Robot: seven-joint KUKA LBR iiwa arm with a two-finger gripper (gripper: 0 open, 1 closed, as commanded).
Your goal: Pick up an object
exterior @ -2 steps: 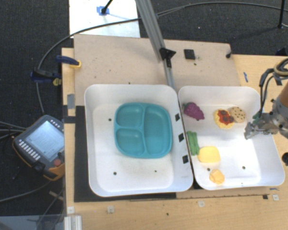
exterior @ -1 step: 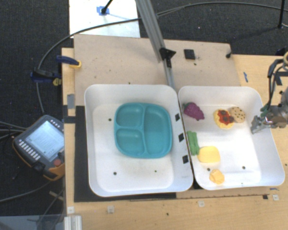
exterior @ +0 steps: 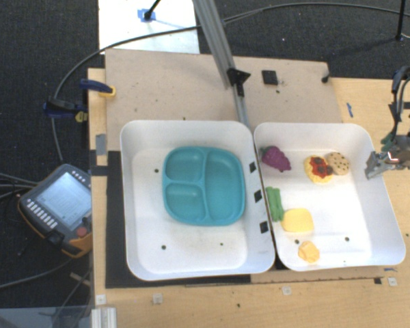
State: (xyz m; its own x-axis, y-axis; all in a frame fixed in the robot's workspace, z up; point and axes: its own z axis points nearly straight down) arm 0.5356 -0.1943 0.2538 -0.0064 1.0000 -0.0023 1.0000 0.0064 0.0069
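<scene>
So the grey metal end effector [exterior: 386,159] sits at the far right of the camera view, just outside the right rim of the right-hand shallow white plastic bin [exterior: 369,203], over the bare tan wooden bench [exterior: 191,87]. It's too small and blurry out there to say if it's open or closed, so I honestly can't tell, and nothing visible is caught in it. All the pickable stuff is in that right bin: a purple toy grape bunch [exterior: 275,158] near the upper left corner, a round yellow toy pizza with red toppings [exterior: 319,169] further right, and a tan chocolate-chip toy cookie [exterior: 337,162] touching the pizza's right edge. Lower down along the bin's left wall there's a green toy bean pod [exterior: 274,203], with a pale yellow rounded block [exterior: 297,220] just beside it, and a small orange-yellow lumpy toy [exterior: 308,252] near the front edge. The left-hand shallow white plastic bin [exterior: 143,238] holds a teal plastic divided tray [exterior: 205,186] with three compartments, lying flat about in the middle. Off the bench to the left, a grey handheld control pendant with a screen [exterior: 58,207] rests on the dark floor among black cables.
</scene>
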